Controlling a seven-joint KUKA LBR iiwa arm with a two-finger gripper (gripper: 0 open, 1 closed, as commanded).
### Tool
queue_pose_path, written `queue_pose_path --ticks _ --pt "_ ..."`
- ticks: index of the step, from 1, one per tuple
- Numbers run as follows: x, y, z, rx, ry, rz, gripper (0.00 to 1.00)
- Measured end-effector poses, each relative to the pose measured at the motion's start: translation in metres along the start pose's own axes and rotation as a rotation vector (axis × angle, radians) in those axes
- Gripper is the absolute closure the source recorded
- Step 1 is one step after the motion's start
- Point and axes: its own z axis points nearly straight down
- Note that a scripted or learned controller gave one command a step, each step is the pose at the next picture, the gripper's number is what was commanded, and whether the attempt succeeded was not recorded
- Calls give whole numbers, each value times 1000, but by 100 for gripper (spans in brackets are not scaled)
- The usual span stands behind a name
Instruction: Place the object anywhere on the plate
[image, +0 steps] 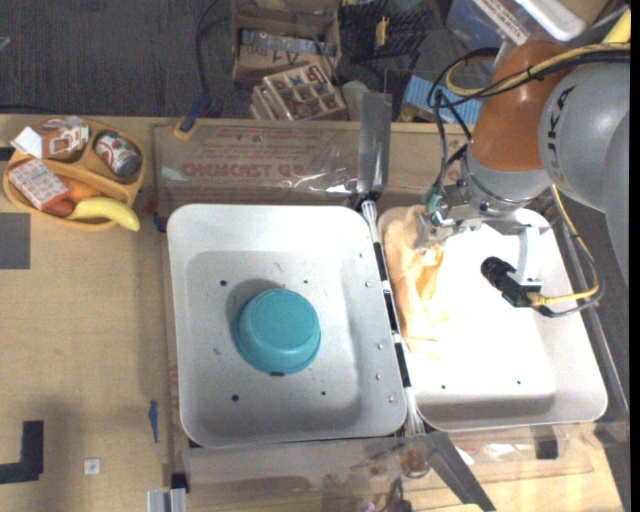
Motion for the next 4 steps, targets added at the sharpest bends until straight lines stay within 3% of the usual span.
queue_pose_path --ticks 1,4 --pt "-1 0 -40 -1 0 1 100" --pt "132 -19 -39 -2 2 -1187 100"
